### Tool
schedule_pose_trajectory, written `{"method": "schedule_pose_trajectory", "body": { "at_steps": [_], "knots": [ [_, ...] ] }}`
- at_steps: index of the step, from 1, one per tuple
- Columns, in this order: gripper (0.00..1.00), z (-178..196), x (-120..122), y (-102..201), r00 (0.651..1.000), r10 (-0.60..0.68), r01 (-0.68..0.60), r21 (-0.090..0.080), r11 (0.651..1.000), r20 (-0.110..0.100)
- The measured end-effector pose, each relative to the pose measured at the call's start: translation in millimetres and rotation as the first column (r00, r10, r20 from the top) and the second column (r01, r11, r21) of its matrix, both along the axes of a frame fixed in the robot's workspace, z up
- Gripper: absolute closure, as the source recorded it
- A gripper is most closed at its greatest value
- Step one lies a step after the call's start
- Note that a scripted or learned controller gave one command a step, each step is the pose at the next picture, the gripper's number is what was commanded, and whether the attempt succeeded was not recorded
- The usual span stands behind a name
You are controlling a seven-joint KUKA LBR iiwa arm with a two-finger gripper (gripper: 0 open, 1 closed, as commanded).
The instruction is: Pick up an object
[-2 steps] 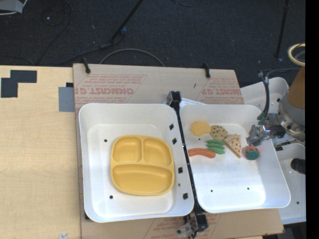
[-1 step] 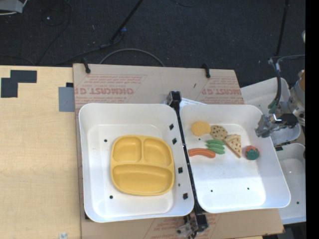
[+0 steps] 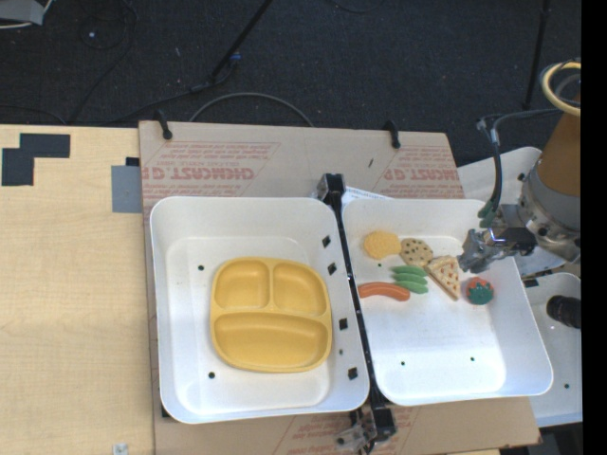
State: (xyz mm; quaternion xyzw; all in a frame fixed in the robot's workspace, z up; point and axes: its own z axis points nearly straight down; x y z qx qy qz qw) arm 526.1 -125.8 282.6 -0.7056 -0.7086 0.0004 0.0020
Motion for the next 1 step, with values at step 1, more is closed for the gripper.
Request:
{"method": "schedule_pose_trajectory", "body": {
  "at_steps": [1],
  "knots": [
    [1.0, -16.3, -0.6, 56.2, 1.0, 0.0, 0.0, 0.0, 1.0, -0.001]
  ]
}}
